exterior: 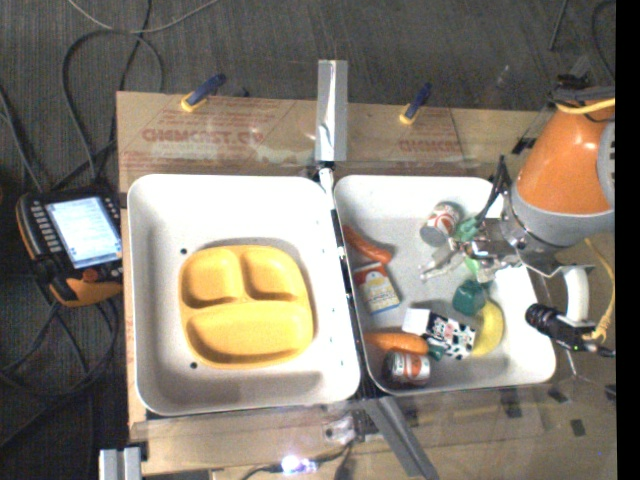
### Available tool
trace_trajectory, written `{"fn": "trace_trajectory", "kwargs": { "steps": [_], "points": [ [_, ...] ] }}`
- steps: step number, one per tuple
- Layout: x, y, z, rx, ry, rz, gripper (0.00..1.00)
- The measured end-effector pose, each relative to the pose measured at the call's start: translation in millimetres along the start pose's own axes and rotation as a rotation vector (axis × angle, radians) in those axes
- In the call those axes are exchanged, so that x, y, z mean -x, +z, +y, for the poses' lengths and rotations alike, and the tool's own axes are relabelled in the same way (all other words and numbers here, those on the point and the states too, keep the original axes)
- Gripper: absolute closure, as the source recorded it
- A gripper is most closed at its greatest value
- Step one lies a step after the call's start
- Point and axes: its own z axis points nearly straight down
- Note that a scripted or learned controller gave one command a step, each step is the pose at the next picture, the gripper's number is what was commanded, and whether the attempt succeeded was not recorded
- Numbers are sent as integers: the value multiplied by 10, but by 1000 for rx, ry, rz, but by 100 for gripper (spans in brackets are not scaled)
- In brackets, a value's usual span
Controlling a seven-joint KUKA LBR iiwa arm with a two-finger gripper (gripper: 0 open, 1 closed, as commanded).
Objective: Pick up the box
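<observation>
A brown table point(250, 138) with blue clamps point(203, 90) stands on dark carpet strewn with cables. The left bin point(150, 268) holds a yellow divided tray point(247, 303). In the right bin point(520, 368), the box point(378, 290) lies near the divider, apart from the gripper point(460, 253); whether that is spread, I cannot tell.

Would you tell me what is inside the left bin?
The left bin holds one yellow divided tray, lying flat with three compartments. Whatever lies beneath the tray is covered.
</observation>
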Motion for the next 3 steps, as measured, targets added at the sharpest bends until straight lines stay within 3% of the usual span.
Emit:
{"fn": "trace_trajectory", "kwargs": {
  "steps": [1,2,3],
  "points": [
    [-319,1009,-330,2,-218,1,0],
    [-244,1211,162,11,-80,-2,0],
    [-146,1208,938,17,-2,-7,0]
  ]
}}
